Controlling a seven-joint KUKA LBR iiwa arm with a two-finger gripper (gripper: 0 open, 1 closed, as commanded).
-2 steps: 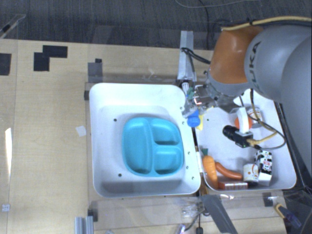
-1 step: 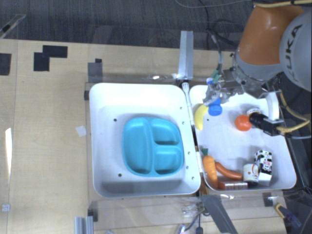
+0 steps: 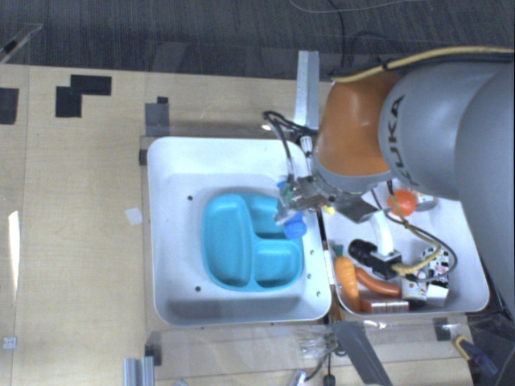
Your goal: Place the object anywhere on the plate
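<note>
In the left bin (image 3: 173, 296) lies a blue plate (image 3: 249, 241) with three compartments. Over the plate's right edge hangs the gripper (image 3: 291, 210), its fingers closed on a small blue object (image 3: 294, 228), which sits just above the plate's right rim. The right bin (image 3: 475, 292) holds a carrot (image 3: 346, 275) and other items.

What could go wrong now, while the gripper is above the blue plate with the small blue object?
1. The small blue object hangs near the right edge of the blue plate; released here, it might roll off into the left bin.
2. The gripper sits close to the wall between the bins, so a low move could strike it.
3. The plate has raised dividers; the object may bounce off one.
</note>
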